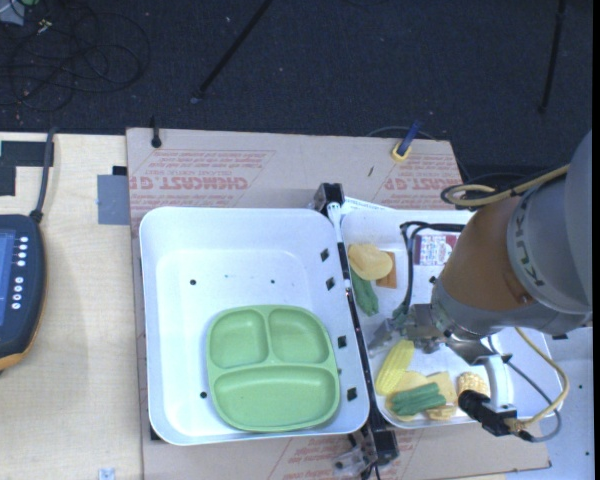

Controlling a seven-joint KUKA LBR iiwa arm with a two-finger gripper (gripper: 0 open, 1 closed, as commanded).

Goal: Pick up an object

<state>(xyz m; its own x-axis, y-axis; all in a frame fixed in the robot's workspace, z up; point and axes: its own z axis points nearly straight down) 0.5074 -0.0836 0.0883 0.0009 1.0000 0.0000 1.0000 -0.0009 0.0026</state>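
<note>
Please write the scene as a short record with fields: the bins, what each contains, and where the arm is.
left bin: shallow white bin holding a green divided plastic plate
right bin: shallow white bin holding yellow toy corn, a green toy vegetable, a yellow chip-like piece
arm: grey arm with orange band, over the right bin
end effector: fingers hidden

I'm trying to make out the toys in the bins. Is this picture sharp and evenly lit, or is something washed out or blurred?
Camera view: the left bin is bright, close to washed out, with soft shadow along its walls; the green tray reads clearly; the toys beside the arm in the right bin are small and slightly soft; the dark floor at the top shows little detail.
</note>
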